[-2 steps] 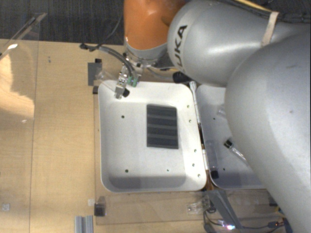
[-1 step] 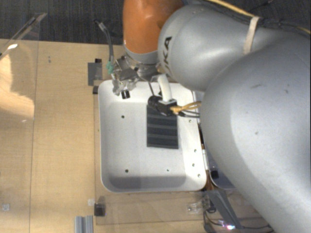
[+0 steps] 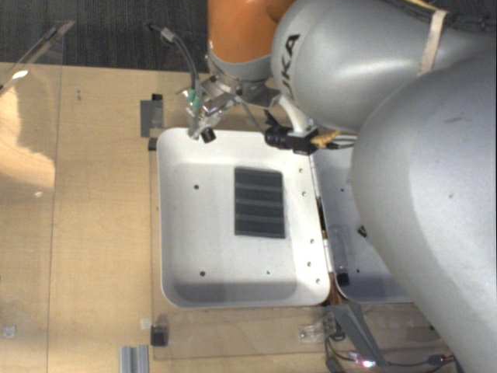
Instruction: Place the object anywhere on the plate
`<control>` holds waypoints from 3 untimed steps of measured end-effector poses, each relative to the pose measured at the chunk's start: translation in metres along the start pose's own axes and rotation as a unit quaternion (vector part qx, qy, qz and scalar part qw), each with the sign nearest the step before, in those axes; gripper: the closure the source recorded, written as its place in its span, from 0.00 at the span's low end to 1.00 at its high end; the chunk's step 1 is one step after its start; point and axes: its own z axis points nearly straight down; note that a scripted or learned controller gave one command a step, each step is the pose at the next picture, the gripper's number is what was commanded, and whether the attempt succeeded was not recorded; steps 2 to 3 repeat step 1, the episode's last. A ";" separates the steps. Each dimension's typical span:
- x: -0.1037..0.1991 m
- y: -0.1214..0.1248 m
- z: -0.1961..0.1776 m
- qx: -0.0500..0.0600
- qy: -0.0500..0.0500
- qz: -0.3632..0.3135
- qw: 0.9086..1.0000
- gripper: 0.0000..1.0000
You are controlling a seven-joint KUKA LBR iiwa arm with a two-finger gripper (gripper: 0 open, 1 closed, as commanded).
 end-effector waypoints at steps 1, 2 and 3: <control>0.015 -0.021 0.082 0.000 0.001 -0.270 0.963 1.00; 0.015 -0.021 0.082 0.000 0.001 -0.270 0.963 1.00; 0.015 -0.021 0.082 0.000 0.001 -0.270 0.963 1.00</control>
